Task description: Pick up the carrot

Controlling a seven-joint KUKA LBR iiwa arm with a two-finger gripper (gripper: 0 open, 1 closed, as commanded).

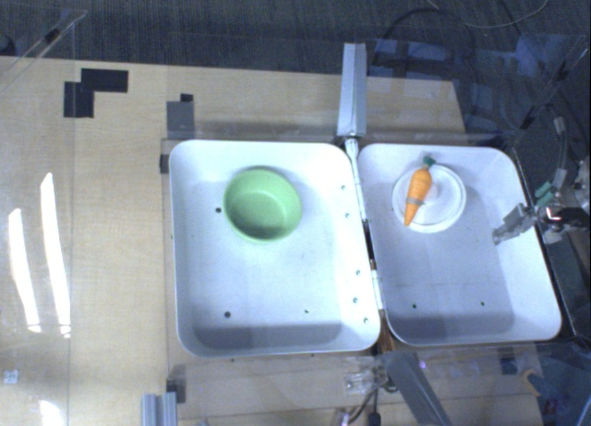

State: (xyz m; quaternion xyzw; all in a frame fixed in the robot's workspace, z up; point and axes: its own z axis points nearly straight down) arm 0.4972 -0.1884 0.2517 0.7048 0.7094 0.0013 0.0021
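Note:
An orange carrot (418,197) with a small green top lies on a round white plate (447,213) in the back half of the right bin (462,313). It points from the back right toward the front left. My gripper (515,224) sits at that bin's right rim, well to the right of the carrot and apart from it. Little of the gripper comes into the frame.
A light green bowl (263,203) stands upright in the back half of the left bin (268,313). A metal divider post (354,91) rises behind the seam between the bins. Cables (480,8) run across the dark floor at the back right.

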